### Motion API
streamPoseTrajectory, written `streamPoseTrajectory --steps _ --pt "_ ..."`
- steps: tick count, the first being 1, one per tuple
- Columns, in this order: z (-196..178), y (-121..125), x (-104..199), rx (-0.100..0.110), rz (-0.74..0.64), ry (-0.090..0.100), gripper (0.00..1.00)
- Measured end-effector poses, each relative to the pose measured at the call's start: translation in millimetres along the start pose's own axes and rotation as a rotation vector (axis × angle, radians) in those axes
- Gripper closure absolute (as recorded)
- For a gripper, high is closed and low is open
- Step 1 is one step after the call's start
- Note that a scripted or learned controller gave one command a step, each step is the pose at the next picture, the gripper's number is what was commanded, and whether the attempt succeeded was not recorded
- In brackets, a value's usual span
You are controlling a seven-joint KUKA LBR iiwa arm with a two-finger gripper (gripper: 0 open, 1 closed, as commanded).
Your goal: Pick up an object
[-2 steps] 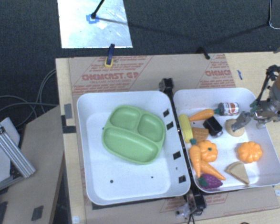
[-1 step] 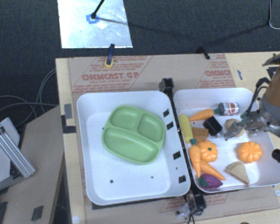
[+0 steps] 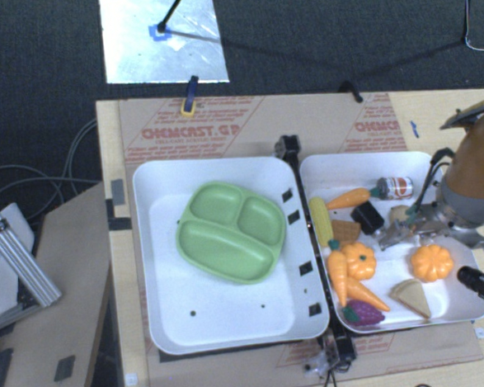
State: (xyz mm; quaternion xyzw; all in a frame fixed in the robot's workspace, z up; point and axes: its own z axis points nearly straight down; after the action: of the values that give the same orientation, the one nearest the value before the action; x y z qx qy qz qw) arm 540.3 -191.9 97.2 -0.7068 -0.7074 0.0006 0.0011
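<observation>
Orange and yellow toy food crowds the right bin [image 3: 461, 318], which is the main hazard: the pieces lie so near one another that jaws coming down could straddle two at once, or shove one aside and close on nothing. The gripper [image 3: 398, 234] sits low over the middle of that bin, just right of a black block [image 3: 366, 216] and left of a small pumpkin [image 3: 430, 262]; whether its jaws are released or clenched cannot be told, and nothing is visibly held. The pumpkin looks round and ribbed, likely to slip from a shallow pinch. A second pumpkin [image 3: 361, 261] touches two carrots [image 3: 344, 279], so lifting it may drag them. Left of them, a corn cob [image 3: 320, 220] hugs the bin wall. The left bin [image 3: 164, 318] holds a green divided plate [image 3: 230, 231].
</observation>
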Motion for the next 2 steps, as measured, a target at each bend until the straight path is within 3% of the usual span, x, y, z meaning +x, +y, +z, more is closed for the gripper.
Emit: streamPoseTrajectory --steps 1,2 --pt "13.1 0.7 0.4 -0.002 0.0 -0.001 0.0" --pt "1.9 1.6 0.0 -0.006 0.0 -0.001 1.0"
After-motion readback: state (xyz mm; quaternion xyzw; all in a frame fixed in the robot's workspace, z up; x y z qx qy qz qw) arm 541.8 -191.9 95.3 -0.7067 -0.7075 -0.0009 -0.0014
